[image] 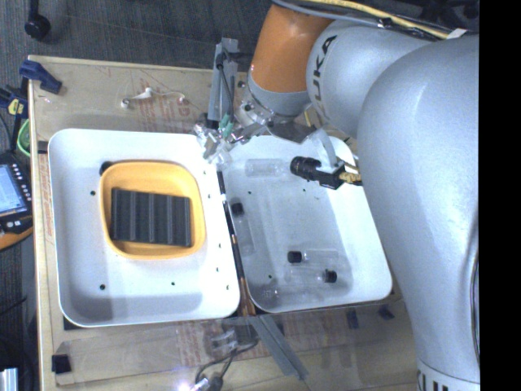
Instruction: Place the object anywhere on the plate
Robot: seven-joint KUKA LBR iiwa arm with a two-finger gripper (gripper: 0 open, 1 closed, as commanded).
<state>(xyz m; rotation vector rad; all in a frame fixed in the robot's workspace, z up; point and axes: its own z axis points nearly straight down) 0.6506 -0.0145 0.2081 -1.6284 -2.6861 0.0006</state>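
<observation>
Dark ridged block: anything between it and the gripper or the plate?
Nothing visible. The dark ridged block already lies on the yellow plate in the left bin. The gripper is at that bin's top right corner in the view; bare bin floor lies between.

The wooden table [106, 88] carries 2 shallow white bins side by side. The left bin [73, 283] and the right bin [358, 267] touch along their inner edges near the middle of the view. Small dark fittings [295, 257] dot the floor of the right bin toward its near side. A blue clamp [39, 75] sits at the table's far left corner. A handheld screen device [11, 194] with a dark frame rests off the left edge. Dark carpet [122, 23] lies beyond the far edge, with a black caster wheel [36, 28] on it.
</observation>
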